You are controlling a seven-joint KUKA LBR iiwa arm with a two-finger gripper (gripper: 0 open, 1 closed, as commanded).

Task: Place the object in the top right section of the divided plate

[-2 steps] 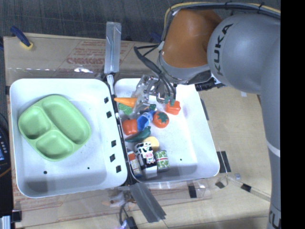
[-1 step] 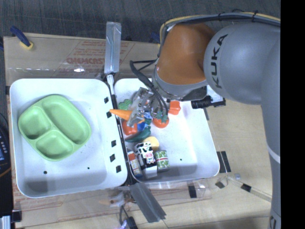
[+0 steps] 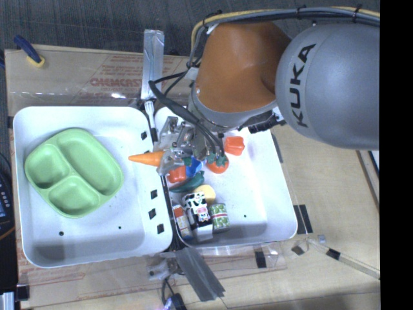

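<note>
The carrot (image 3: 146, 159) juts left from the fingers (image 3: 173, 155), which pinch its thick end.

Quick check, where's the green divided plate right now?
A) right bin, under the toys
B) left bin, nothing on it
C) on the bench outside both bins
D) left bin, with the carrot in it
B: the green divided plate sits in the left bin with all three sections bare, while the carrot lies over the divider between the bins, by the gripper.
</note>
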